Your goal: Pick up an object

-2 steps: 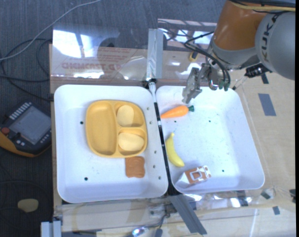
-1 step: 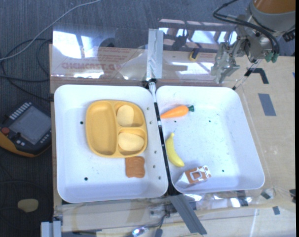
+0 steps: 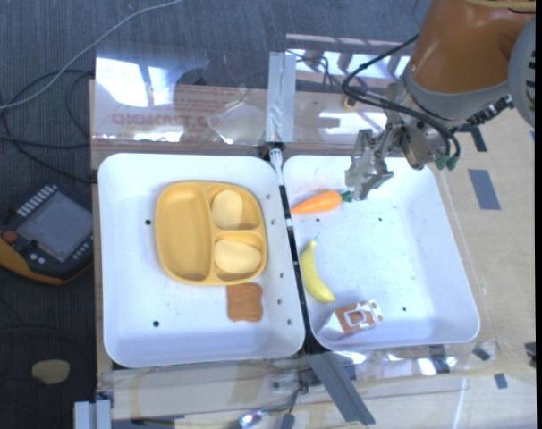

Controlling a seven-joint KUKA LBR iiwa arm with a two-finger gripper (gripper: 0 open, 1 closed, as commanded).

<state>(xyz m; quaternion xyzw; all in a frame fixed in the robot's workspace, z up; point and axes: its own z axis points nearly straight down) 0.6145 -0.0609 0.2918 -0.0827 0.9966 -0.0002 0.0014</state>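
We find the gripper (image 3: pixel 368 179) near the carrot's (image 3: pixel 317 203) leafy end; whether its jaws are apart we cannot tell. We advise centring over the carrot before descending.

1. Clear plastic sheet (image 3: pixel 177 114) behind the left bin: we see a line of faint reddish lettering, mirrored or too blurred for us to read.
2. Small orange-and-white packet (image 3: pixel 358 316) in the right bin: we note printed markings, too small to make out.
3. Handheld pendant (image 3: pixel 40 235) on the floor at left: we see a dark screen and no legible characters.
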